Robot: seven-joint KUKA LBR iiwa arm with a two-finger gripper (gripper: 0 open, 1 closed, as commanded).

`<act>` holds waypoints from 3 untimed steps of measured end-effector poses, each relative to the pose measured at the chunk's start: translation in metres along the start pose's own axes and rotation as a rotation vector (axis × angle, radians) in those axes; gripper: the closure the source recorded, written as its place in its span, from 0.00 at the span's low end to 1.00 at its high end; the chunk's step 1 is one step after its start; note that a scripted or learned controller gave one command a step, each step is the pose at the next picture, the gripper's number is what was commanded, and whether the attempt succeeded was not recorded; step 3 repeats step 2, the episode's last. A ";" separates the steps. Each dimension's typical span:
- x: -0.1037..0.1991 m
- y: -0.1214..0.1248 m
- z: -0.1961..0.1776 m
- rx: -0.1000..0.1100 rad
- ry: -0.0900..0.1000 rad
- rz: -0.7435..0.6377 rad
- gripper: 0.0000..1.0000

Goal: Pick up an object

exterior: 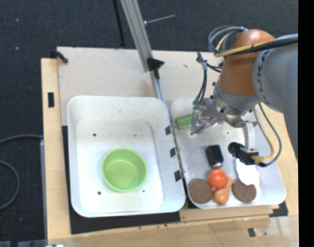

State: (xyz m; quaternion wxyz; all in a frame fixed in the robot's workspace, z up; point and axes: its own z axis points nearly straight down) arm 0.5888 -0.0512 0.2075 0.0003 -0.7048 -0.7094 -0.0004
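Note:
My gripper [197, 123] hangs over the far left corner of the right bin [273, 181]. A small green block [183, 121] sits right against the gripper's left side, by the bin's left wall; whether it is gripped I cannot tell. Closer to the front lie a small black block [214, 156], a red tomato-like ball [217, 178], an orange piece [222, 194] and two brown discs [200, 190] [244, 191].
The left bin [85, 112] holds a green bowl [124, 169] near its front middle. A metal post [139, 30] slants up from behind the bins. The arm's orange band and grey body [249, 71] cover the right bin's far side.

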 end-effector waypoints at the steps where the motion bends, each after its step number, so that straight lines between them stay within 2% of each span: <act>1: 0.055 -0.011 0.003 0.000 0.001 -0.001 1.00; 2: 0.104 -0.024 0.004 0.001 0.001 -0.001 1.00; 3: 0.104 -0.024 0.004 0.001 0.001 -0.001 1.00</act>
